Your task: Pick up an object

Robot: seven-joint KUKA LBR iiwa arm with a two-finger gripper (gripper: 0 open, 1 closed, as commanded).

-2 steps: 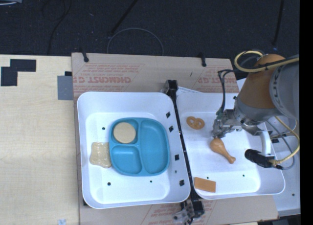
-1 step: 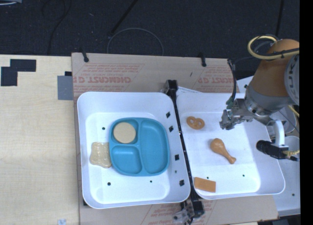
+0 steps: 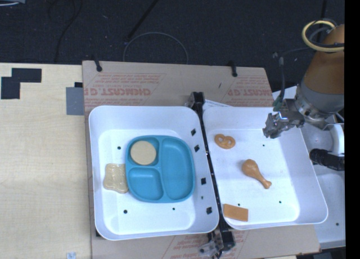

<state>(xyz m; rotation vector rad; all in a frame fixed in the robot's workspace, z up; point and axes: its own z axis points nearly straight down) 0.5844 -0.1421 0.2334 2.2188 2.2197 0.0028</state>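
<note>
Drumstick [image 3: 256,173] in right bin [image 3: 304,207], well below-left of claw [image 3: 272,127]

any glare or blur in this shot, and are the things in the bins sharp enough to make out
Camera view: even, soft light; the white bins look bright but not blown out. Shadows are faint, just thin ones under the drumstick and pretzel. The blue divided plate and round cracker read clearly. The end effector is small, dark and slightly soft. The floor at the top is very dark.
</note>
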